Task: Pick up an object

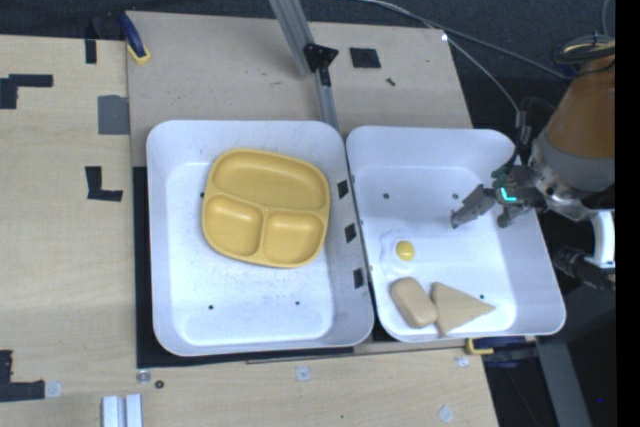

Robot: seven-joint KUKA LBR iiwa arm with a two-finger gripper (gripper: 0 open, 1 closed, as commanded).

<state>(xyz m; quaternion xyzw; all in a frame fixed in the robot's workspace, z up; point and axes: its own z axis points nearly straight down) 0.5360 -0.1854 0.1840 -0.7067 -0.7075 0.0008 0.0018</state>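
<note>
In the right bin point(430, 147) lie a fried-egg toy point(402, 250) with a yellow yolk, a tan bread-roll shape point(411, 302) and a tan wedge point(460, 306) near the front wall. My gripper point(487, 209) hangs over the right side of that bin, up and to the right of the egg, fingers spread apart with nothing between them. A yellow divided plate point(266, 207) rests in the left bin point(170, 245).
A grey metal pole point(285, 0) slants down from the top to the bins' shared back edge. Cables run across the dark floor behind. The arm's orange band point(590, 110) sits at the right edge. Black tape marks dot the wooden bench.
</note>
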